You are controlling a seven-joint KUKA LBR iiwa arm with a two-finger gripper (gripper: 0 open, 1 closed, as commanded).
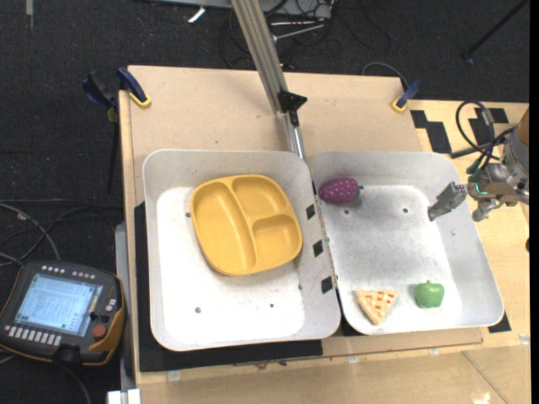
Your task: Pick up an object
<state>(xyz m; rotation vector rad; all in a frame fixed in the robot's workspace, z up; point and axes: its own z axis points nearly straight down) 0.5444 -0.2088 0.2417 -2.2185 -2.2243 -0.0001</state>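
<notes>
Right white bin (472,251), fingers (445,200) spread apart over its edge, holding nothing.

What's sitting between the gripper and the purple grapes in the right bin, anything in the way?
Nothing visible. The gripper hangs over the right bin's right edge, and only bare bin floor lies between it and the purple grapes. The green pepper and pizza slice sit nearer the front, off that line.

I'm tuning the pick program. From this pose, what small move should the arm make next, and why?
Probably travel left and toward the bin's near edge until above the green pepper. The gripper sits at the right bin's right rim with nothing between its fingers. The pepper looks closest, with clear floor between it and the pizza slice.
</notes>
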